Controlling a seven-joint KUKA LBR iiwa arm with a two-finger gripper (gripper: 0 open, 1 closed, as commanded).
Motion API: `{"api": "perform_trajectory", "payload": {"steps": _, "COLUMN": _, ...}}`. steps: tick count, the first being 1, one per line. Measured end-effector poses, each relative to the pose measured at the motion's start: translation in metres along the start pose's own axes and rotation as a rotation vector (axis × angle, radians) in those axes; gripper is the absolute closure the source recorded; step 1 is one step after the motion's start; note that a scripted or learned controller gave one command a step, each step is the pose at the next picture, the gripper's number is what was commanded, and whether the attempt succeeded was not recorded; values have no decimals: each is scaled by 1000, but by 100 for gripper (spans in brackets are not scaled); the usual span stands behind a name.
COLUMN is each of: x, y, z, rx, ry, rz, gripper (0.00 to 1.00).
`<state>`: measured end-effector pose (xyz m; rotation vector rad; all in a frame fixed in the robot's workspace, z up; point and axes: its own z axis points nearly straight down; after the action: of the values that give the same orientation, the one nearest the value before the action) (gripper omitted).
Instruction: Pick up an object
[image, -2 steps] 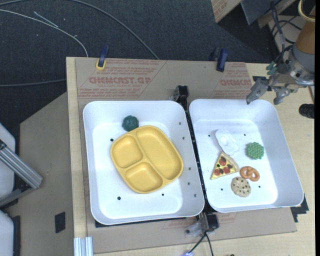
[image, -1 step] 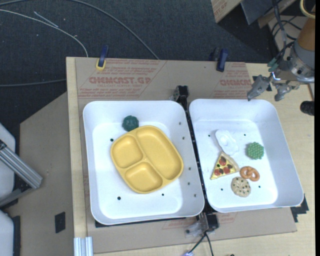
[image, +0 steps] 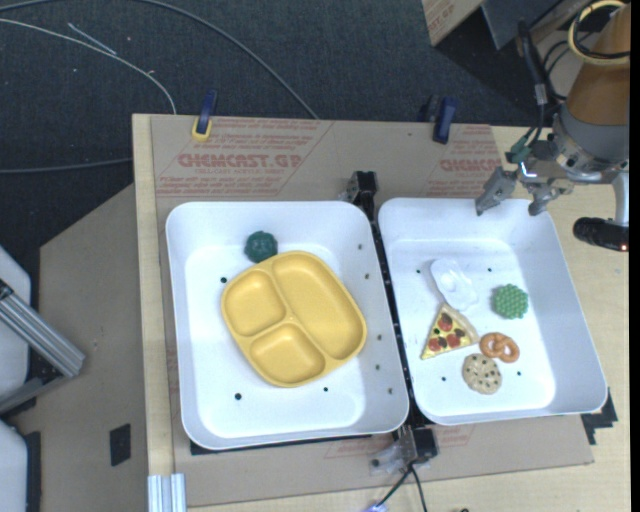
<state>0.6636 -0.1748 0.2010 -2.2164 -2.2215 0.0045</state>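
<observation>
Pincer (image: 514, 199) hangs at the upper edge of the right shallow white plastic bin (image: 570, 300), its two grey fingers (image: 491, 194) spread apart, nothing between them. Right bin contents: crumpled white translucent piece (image: 453, 281) near centre, round bumpy green toy vegetable (image: 510, 301) to its right, triangular toy pizza slice (image: 447, 333) below, small brown pretzel-shaped toy (image: 499, 347) beside the slice, round speckled toy cookie (image: 482, 375) nearest the camera. All lie well apart from the pincer. Left shallow white plastic bin (image: 195, 300) holds a yellow three-compartment plastic tray (image: 292, 317), tilted diagonally, and a dark green lumpy ball-like toy (image: 261, 245) just beside its upper corner. Both bins rest on a cardboard-covered surface (image: 300, 150).
</observation>
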Motion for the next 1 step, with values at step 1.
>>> {"api": "perform_trajectory", "payload": {"steps": 1, "x": -2, "y": 1, "z": 60, "rx": -4, "ry": 0, "rz": 1, "gripper": 0}}
